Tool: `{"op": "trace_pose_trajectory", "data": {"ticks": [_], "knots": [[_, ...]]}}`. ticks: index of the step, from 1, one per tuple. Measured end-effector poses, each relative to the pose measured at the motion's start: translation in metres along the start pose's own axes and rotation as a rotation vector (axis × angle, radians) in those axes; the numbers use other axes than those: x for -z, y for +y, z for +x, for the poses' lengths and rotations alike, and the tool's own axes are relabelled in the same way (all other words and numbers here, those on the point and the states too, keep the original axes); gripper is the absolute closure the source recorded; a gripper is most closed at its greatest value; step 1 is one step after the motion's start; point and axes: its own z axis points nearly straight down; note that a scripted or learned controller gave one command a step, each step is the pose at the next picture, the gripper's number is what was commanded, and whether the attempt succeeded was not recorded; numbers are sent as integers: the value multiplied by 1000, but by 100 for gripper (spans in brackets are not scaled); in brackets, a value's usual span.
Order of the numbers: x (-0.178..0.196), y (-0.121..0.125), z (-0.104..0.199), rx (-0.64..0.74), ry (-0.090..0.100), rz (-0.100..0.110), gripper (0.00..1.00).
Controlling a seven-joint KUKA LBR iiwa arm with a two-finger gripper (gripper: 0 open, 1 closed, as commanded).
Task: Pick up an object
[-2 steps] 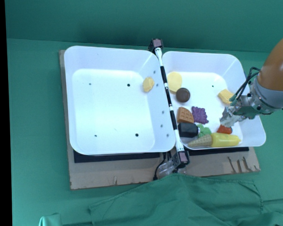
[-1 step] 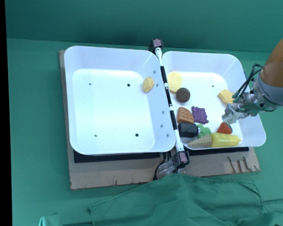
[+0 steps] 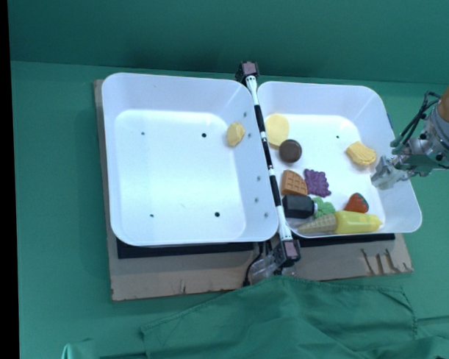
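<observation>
Pale grey metal tool (image 3: 386, 174) with silvery blocky body, thin black cables looping above it, orange band at the wrist

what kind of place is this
Probably a robot lab's grasping test bench: two white bins sit on cardboard over green cloth, toy foods such as a purple grape bunch lie in them, and a gripper reaches in.

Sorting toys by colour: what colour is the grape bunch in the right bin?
Purple; the grape bunch shows in the camera view.
</observation>
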Motion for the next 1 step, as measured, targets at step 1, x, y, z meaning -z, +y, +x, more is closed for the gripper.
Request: {"op": "trace_pose_trajectory", "data": {"ticks": [1], "knots": [[-47,66,-4,4,0,2,100]]}}
